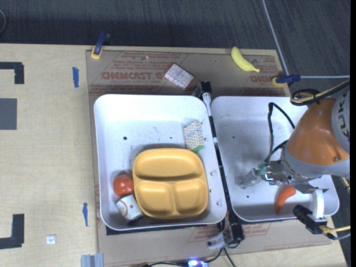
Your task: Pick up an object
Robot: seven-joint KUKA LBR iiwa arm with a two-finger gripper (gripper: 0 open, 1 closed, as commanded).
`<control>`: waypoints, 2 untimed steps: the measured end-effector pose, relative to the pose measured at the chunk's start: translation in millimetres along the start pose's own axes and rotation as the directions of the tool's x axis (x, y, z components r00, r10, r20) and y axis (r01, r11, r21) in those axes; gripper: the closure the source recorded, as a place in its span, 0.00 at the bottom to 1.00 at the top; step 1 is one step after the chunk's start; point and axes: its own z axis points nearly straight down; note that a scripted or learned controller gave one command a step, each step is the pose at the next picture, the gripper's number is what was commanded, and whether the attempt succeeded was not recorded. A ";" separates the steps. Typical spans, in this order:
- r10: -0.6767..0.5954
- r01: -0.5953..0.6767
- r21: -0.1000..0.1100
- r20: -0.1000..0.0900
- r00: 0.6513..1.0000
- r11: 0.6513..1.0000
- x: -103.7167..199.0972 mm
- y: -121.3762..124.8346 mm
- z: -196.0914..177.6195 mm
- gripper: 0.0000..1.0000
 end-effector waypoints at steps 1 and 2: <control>0.000 0.000 -0.001 0.001 1.000 1.000 11.1 38.3 0.2 0.00; 0.001 -0.001 0.000 0.002 1.000 1.000 16.8 50.9 0.4 0.00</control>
